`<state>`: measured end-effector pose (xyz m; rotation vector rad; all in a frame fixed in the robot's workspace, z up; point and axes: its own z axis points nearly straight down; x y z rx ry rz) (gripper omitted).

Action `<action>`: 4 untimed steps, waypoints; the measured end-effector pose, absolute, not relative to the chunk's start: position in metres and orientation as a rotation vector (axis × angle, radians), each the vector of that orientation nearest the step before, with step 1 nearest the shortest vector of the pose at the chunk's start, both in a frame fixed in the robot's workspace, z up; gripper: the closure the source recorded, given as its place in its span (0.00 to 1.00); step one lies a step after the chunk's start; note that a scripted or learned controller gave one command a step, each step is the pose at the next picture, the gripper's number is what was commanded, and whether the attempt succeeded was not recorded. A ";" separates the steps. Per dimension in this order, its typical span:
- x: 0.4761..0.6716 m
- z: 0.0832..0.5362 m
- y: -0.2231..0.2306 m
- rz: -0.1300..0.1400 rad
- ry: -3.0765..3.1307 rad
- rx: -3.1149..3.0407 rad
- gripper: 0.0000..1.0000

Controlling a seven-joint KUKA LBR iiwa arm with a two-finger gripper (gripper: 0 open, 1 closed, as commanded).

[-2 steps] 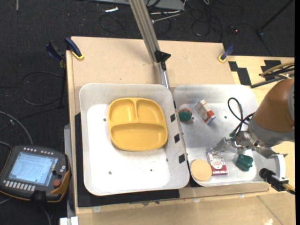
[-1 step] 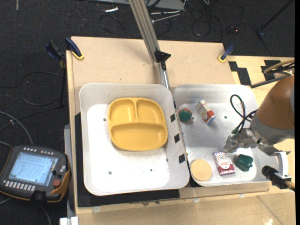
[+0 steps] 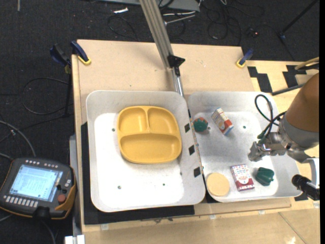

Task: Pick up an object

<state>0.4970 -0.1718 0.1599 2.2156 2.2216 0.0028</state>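
Note:
The right bin (image 3: 238, 105) holds several small items: a green and red toy (image 3: 201, 124), a small carton (image 3: 222, 121), a tan round disc (image 3: 219, 184), a red box (image 3: 242, 177) and a green pepper-like toy (image 3: 264, 175). My gripper (image 3: 258, 152) hangs low over the right side of this bin, just above the green toy and the red box. Nothing shows between its fingertips. The grey arm with its orange band (image 3: 307, 111) comes in from the right edge.
The left bin (image 3: 101, 136) carries a yellow divided plate (image 3: 149, 134). A metal pole (image 3: 160, 29) slants down to the seam between the bins. A teach pendant (image 3: 35, 186) lies off the bench at lower left.

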 end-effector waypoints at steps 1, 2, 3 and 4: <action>0.498 0.202 -0.173 0.003 2.221 2.215 1.00; 0.499 0.236 -0.173 0.003 2.221 2.214 1.00; 0.514 0.245 -0.119 0.005 2.230 2.212 1.00; 0.526 0.233 -0.063 0.001 2.232 2.213 1.00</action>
